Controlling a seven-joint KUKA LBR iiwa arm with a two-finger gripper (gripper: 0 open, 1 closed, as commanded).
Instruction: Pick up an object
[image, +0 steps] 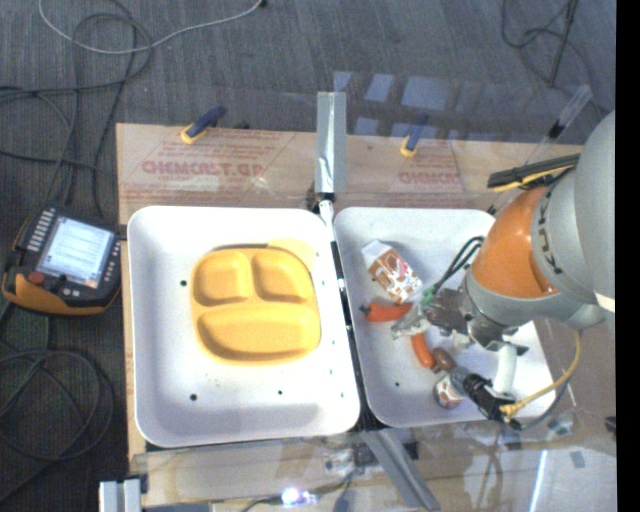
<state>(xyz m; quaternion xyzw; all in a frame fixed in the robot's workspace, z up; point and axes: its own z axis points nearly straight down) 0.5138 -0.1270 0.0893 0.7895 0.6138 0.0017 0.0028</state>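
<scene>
1. Looming largest at the right is the arm (560, 250), grey with its orange band, reaching down into the right bin (375, 400).
2. Its gripper (445, 315) hangs low over the middle of that bin, among the small objects there; whether it is spread or pressed together I cannot tell, as the wrist hides it.
3. Just left of the gripper lies an orange piece (385, 312), and above that a white packet (392, 272) with red print.
4. Just below the gripper lie a second orange piece (421, 350), a brown piece (442, 360) and, nearer the bin's front edge, a brownish can (447, 393).
5. Nothing is visibly held, so I judge the step to be the approach or descent onto a pick.
6. Next move, as I judge it: settle on one object, likely an orange piece, close on it squarely, and lift clear of its neighbours.
7. Over in the left bin (160, 300) sits a yellow tray (257, 304), well apart from the gripper.
</scene>
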